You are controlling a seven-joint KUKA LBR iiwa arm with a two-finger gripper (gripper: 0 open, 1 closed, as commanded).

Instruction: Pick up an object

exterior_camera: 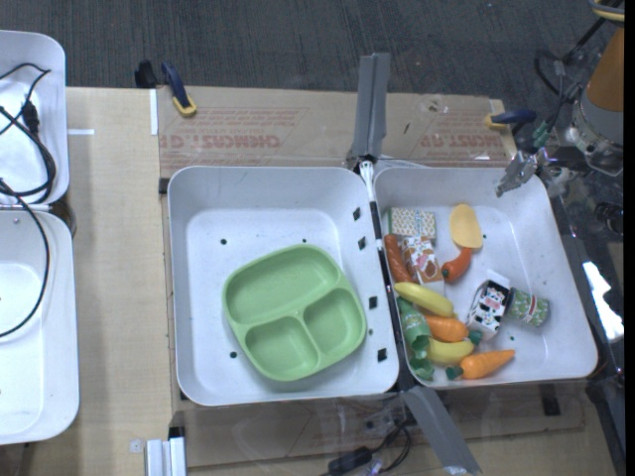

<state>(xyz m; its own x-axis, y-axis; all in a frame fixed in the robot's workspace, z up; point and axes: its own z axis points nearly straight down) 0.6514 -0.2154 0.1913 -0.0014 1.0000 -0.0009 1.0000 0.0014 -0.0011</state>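
Gripper (pixel 518 172): at about 2 o'clock from the centre of the view, over the far right corner of the right bin (pixel 564 266). Nothing is seen between its fingers; whether they are open or shut cannot be told. The grey arm with its orange band (pixel 605 87) stands above it at the right edge.

Right bin, contents, near to far:
- Carrot (pixel 486 363), orange, lying at the near wall, at 5 o'clock within the bin.
- Green pieces (pixel 415 337), along the left wall, just beside a yellow banana (pixel 448 349).
- Small orange piece (pixel 444 327) and a second banana (pixel 424 297), touching one another in the heap at 7 o'clock.
- Black-and-white cow-patterned carton (pixel 487 308), near the bin's centre, with a green-patterned cup (pixel 529 308) on its side just beside it at 3 o'clock.
- Red sausage (pixel 397 258) against the left wall, beside a red-and-white packet (pixel 426 264).
- Orange curved piece (pixel 458 263), touching a yellow flat piece (pixel 464 226) beyond it.
- Patterned packet (pixel 412 223), farthest item, at 11 o'clock in the bin.

Left bin (pixel 198 266): holds a green divided plate (pixel 294 311) with three compartments, lying slightly toward the near side.

Bench (pixel 109 296): brown board beyond the bins at 12 o'clock; blue clamp (pixel 179 89) at 11 o'clock; white tubs with black cables (pixel 25 167) at 9 o'clock.
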